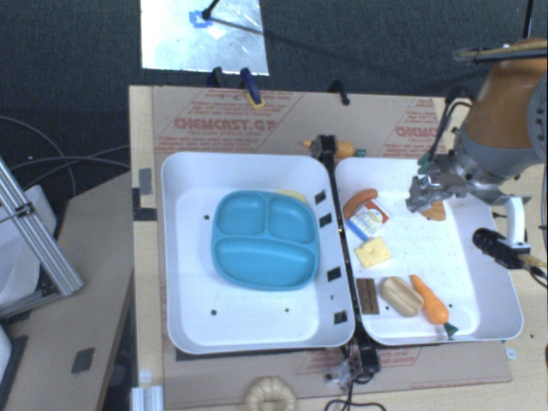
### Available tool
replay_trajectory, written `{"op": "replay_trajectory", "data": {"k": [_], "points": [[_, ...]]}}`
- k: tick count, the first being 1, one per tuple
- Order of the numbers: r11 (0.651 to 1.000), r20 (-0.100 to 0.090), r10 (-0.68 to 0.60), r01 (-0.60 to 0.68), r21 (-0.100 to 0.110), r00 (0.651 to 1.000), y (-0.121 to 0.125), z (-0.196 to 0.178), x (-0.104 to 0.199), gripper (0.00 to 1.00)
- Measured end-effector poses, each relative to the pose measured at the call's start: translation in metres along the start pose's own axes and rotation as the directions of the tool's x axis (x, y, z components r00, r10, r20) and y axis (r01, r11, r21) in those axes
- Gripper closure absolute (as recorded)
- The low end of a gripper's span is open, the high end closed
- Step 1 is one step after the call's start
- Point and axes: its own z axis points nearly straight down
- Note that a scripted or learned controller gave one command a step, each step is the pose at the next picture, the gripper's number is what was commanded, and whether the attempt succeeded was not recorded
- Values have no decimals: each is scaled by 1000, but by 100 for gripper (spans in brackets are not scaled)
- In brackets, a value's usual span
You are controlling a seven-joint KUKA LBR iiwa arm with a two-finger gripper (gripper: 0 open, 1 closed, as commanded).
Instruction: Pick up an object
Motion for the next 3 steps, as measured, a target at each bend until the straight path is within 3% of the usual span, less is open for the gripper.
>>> {"op": "replay_trajectory", "data": {"k": [2,3], "points": [[1000,1,2,-2,-1,1000,28,10,113,100],[1000,0,2,-2,-2,1000,48,9,152,100]]}}
